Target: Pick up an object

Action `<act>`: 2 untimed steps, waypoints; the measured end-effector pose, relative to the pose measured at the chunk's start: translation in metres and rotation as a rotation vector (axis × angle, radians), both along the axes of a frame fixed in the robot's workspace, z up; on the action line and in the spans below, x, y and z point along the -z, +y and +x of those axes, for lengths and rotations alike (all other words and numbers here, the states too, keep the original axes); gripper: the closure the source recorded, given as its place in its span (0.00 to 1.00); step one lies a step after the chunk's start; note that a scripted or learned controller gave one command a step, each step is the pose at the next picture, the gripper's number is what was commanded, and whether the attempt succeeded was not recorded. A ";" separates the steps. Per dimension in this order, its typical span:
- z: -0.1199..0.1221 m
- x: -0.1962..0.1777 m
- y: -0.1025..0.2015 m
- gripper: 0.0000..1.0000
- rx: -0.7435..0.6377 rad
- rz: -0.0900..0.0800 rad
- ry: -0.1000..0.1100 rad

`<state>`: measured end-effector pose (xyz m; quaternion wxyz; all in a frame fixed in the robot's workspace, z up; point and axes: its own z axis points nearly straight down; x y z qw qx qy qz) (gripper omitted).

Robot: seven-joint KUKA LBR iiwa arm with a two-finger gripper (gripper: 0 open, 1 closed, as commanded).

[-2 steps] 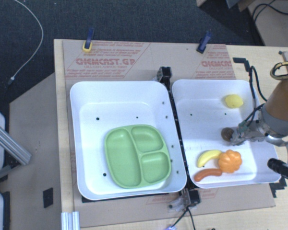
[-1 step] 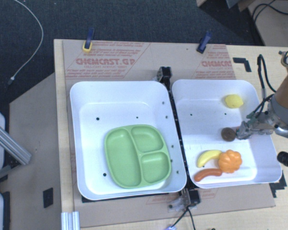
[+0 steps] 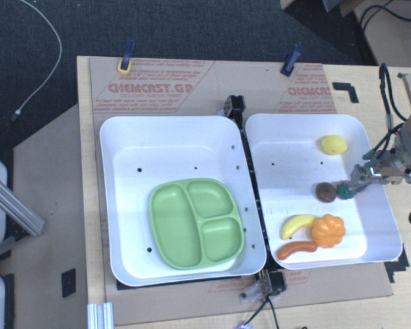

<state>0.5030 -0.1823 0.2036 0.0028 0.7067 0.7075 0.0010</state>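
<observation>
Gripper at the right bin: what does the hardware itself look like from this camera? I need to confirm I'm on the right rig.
The gripper is a small grey metal assembly with teal-green fingertips. Black cables loop down toward it from above. The body behind it is light grey and blurred, so no markings can be read.

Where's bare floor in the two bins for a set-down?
Right white bin: free patch at the far left, between the dividing wall and the yellow lemon. Its near end is crowded: brown ball, gripper, yellow banana, orange pumpkin, red sausage. Left white bin: free strip beyond the green divided plate.
</observation>
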 end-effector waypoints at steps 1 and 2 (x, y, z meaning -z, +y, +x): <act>-0.006 -0.056 -0.008 1.00 0.001 -0.002 -0.003; -0.005 -0.049 0.035 1.00 -0.003 0.004 0.007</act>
